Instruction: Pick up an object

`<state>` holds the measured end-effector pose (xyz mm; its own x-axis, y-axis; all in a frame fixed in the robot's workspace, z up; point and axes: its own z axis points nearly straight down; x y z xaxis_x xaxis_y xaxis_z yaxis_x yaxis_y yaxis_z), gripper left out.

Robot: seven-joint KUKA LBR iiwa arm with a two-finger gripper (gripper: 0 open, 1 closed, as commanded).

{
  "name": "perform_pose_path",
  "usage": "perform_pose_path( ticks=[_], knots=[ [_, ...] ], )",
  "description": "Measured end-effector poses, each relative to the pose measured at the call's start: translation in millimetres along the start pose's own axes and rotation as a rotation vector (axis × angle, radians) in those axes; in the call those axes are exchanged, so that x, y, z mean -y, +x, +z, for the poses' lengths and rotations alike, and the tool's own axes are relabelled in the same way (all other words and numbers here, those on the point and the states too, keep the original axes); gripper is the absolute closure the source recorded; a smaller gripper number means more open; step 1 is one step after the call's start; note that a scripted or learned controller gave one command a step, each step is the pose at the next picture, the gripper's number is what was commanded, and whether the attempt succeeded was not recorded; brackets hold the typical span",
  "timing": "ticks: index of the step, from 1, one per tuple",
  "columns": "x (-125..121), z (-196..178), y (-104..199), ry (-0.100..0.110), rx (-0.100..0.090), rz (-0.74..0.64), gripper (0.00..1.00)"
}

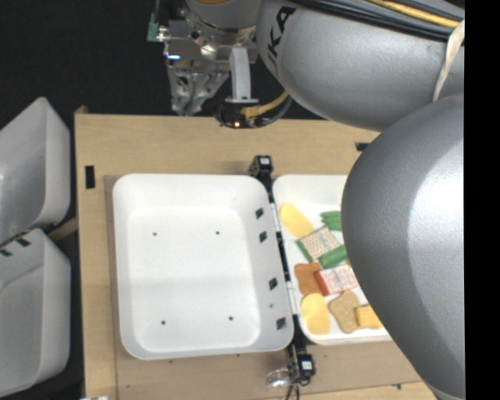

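robot lab: arm [391, 70], bench [94, 148], bins [125, 258]

The big, rounded, smooth grey metal arm [406, 226] has dark letters "KA" on its shell. An orange band [223, 6] sits above the wrist. The silver metal gripper assembly [191, 86] carries a yellow cable [269, 109] and a small red light.

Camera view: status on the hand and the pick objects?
Hand high beyond the bench's far edge, nothing visibly held. Objects piled in right bin. Arm covers much of that bin.

partial black letters "ka" on the grey arm [328, 55]
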<state>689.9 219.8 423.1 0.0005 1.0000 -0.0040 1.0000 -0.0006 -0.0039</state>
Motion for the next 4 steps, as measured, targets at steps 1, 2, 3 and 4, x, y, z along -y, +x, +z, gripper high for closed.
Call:
perform_pose_path(
  ticks=[1,2,3,4],
  knots=[
    [-0.1,-17.7,0.5,-0.006,-0.001,-0.003,1.0],
    [0.0,3.4,0.6,-0.002,-0.001,-0.002,1.0],
    [1.3,-136.1,-17.2,-0.02,-0.007,-0.002,1.0],
    [9.2,-74.1,-8.9,-0.009,-0.006,-0.005,1.0]
  ],
)
